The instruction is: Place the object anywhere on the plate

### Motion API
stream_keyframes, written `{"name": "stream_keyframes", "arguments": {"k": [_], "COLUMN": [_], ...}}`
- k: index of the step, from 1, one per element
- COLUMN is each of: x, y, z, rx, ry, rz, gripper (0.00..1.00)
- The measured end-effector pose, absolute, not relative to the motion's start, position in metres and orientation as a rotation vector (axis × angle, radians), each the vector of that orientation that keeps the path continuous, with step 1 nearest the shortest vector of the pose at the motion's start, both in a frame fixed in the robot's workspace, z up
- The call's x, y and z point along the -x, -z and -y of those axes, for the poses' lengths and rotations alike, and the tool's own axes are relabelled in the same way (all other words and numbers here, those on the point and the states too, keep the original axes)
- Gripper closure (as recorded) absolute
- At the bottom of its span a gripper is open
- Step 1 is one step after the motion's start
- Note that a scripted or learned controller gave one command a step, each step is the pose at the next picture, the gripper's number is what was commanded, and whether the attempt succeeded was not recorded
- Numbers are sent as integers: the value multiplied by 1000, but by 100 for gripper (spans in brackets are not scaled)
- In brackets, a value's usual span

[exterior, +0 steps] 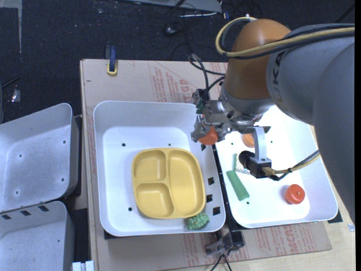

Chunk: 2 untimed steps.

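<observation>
Arm [293,66] reaches in over the right bin [316,208]. Left bin [113,151] holds the yellow three-compartment plate [168,183], bare. Gripper [206,133] sits over the divide between bins, beyond the plate's far right corner, closed on a small orange object [208,136]. Green block [237,185] and orange-red round piece [294,194] lie right of the plate; green knobbly item [197,221] touches the plate's near edge.

Faint red printing runs across the cardboard sheet [169,83] under my bins, too blurred to read.
</observation>
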<state>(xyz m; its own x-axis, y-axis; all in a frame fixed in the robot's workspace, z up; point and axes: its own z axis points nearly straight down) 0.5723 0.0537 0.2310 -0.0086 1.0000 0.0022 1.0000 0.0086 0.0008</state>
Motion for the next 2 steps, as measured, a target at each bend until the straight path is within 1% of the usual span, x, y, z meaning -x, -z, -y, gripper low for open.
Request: {"name": "stream_keyframes", "arguments": {"k": [1, 2], "x": [-586, -586], "y": [-234, -234], "z": [-102, -98], "rx": [2213, 2219], "ry": [4, -1], "rz": [2230, 2224], "gripper": [100, 0]}}
